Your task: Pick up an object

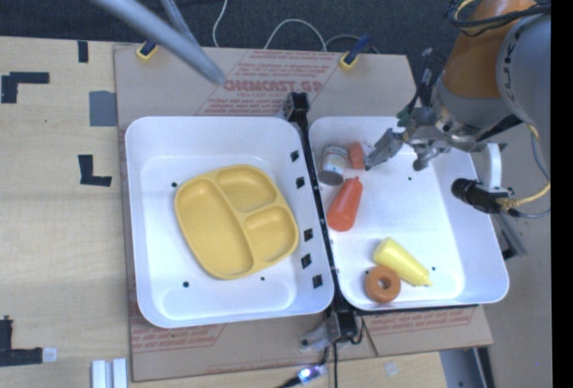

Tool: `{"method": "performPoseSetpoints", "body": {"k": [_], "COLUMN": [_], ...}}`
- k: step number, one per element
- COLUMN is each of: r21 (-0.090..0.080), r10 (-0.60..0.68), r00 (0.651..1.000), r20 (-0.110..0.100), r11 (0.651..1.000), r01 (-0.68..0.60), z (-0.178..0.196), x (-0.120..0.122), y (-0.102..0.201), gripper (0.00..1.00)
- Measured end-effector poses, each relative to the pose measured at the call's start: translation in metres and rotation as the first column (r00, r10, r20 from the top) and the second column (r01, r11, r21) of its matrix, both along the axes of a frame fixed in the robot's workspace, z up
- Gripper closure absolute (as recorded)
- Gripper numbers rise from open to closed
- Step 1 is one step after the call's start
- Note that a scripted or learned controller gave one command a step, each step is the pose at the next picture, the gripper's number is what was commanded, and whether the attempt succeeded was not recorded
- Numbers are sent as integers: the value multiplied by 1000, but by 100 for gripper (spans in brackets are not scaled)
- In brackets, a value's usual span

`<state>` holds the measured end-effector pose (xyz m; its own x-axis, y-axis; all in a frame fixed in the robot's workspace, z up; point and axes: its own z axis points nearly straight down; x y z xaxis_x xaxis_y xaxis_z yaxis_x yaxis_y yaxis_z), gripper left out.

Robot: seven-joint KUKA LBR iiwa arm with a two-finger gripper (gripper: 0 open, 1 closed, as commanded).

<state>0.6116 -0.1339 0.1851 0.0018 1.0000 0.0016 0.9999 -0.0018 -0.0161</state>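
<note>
— What's nearest us, at the front of the bench?

— In the right bin (pixel 483 288), an orange ring (pixel 383 285) touching a yellow cone (pixel 401 261) that lies on its side; they look dropped there loosely, as fair game for a grab; in the left bin (pixel 143 198) a yellow divided plate (pixel 235 220) lies flat by itself.

— And further back?

— An orange bottle (pixel 345 203) lies tilted against the black divider (pixel 309 189); just behind it a small grey can (pixel 334 165) with a little orange piece (pixel 357 155) beside it; I'd guess any of these could be the target.

— Where's the arm?

— It reaches in from the right, orange band up high; the gripper (pixel 387 147) hangs over the back of the right bin, just beside the can and orange piece; its fingers look parted with nothing between them, so I'd judge it's lining up, not yet grabbing.

— Risk?

— Those back things crowd the divider; fingers may nudge rather than catch.
</note>
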Motion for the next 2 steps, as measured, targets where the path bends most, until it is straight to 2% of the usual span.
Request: {"method": "performPoseSetpoints", "body": {"k": [1,2], "r21": [-2,-2], "r10": [3,4], "r00": [1000,1000], "r20": [14,9], "r11": [1000,1000], "r01": [-3,-3], "z": [9,-55], "x": [3,6], "y": [0,2], "gripper": [0,0]}}
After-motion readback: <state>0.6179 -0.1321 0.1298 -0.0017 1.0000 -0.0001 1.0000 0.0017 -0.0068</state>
